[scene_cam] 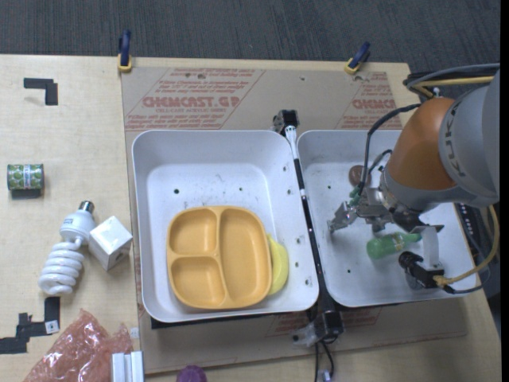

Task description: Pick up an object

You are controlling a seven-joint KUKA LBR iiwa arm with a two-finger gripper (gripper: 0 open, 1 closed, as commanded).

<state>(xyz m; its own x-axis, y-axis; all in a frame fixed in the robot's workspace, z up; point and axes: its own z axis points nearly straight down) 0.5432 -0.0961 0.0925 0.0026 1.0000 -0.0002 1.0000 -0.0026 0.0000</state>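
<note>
Hand | low in right bin | grip unreadable | green object partly hidden under arm

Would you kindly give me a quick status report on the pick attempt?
Gripper low in the right bin, grip state unclear. Green object lies just beside it, under the arm. Small brown item nearby; nothing seen lifted.

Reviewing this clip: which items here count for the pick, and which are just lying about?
In play:
gripper, down in the right bin
green object beside it
brown object near the bin's far side

Lying about:
yellow divided plate in the left bin
light bulb, white cube, small can on the bench
</note>
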